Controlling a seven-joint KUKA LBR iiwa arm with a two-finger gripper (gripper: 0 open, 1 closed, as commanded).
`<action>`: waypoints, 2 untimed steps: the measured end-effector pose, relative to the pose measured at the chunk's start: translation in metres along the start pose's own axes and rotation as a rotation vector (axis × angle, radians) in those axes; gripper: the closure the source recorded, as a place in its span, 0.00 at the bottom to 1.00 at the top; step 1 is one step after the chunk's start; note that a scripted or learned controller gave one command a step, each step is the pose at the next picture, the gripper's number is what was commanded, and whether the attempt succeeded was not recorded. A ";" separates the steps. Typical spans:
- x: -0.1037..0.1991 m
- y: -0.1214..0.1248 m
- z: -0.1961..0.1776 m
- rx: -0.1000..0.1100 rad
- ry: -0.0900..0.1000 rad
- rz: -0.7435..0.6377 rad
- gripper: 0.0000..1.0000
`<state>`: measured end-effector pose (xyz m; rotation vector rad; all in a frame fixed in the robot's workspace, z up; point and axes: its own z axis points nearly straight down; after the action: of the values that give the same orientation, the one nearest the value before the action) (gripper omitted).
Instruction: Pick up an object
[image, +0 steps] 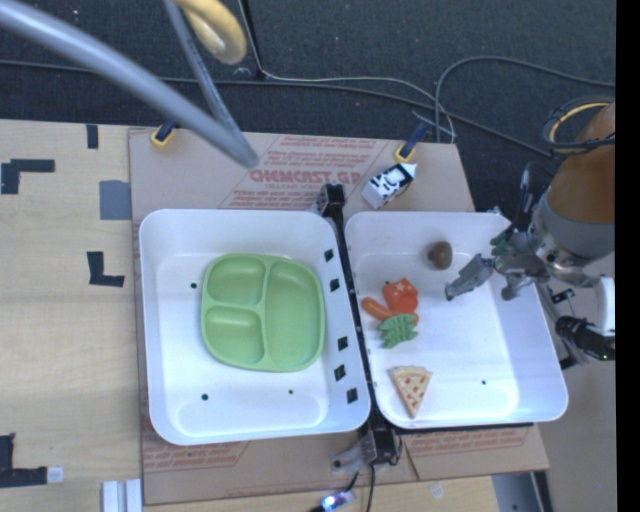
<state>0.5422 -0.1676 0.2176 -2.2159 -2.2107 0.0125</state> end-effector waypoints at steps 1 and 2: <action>0.000 0.003 -0.007 -0.012 -0.002 -0.004 0.00; -0.005 -0.007 0.046 -0.007 -0.002 -0.002 0.00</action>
<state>0.5350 -0.1723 0.1715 -2.2182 -2.2173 0.0074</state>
